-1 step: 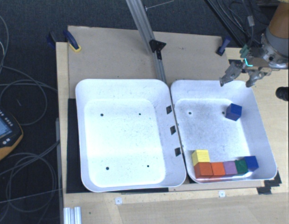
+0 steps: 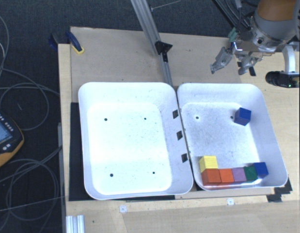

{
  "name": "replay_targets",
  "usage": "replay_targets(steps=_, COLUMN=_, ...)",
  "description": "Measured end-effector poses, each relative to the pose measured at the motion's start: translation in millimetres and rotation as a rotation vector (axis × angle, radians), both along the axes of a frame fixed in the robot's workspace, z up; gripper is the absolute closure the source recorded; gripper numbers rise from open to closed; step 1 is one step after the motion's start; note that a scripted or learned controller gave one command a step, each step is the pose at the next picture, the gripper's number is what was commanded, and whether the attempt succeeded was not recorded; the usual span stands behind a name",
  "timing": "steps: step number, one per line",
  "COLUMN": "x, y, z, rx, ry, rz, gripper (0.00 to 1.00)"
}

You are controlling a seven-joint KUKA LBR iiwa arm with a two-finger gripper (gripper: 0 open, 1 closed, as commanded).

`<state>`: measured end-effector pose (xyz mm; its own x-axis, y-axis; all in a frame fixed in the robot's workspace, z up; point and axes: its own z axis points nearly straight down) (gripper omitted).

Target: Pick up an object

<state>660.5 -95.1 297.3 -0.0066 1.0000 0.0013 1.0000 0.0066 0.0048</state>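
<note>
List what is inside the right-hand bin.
The right bin holds a lone blue cube near its far side, and along the near wall a yellow cube, then orange, a second orange, purple, green and blue. Anything beneath them is hidden.

Open floor in the right bin, crowded front edge

A lone blue cube (image 2: pixel 243 116) sits clear near the right bin's (image 2: pixel 222 89) back-right corner; yellow, orange, purple, green and blue cubes (image 2: pixel 230 172) crowd its front edge.

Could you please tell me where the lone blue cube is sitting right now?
The lone blue cube lies in the right bin, near its far right corner, apart from the row of blocks along the near wall.
</note>
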Motion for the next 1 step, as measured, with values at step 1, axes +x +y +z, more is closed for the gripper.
replay_targets(steps=1, x=14.0, y=13.9, z=-176.3, rx=0.001, ry=0.014, rz=-0.004, gripper=0.00)
